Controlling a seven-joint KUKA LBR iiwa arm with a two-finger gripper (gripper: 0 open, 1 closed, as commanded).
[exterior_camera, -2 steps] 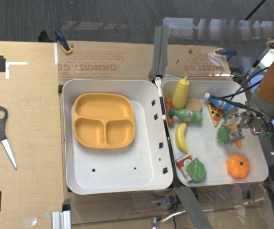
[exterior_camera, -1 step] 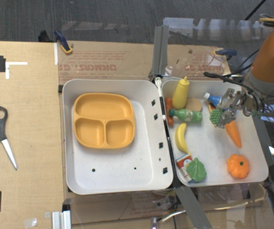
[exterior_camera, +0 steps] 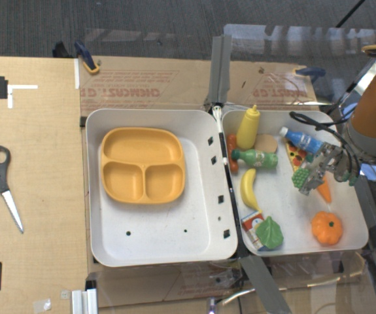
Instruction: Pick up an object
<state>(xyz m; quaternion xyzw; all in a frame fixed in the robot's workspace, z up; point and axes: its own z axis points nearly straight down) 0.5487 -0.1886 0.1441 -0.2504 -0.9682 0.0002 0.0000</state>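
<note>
- Reaching in from the right, my gripper (exterior_camera: 313, 173) hangs low over the right bin (exterior_camera: 351, 241); I cannot tell its state.
- Just beneath it I see a green leafy toy (exterior_camera: 301, 177) and a carrot (exterior_camera: 325, 191), whose long axis runs up-down in the view, tip toward the pumpkin (exterior_camera: 326, 228).
- Near the divider, the banana (exterior_camera: 249, 188) lies lengthwise too.
- In the left bin (exterior_camera: 155, 241) sits a yellow plate (exterior_camera: 143, 165).
</note>
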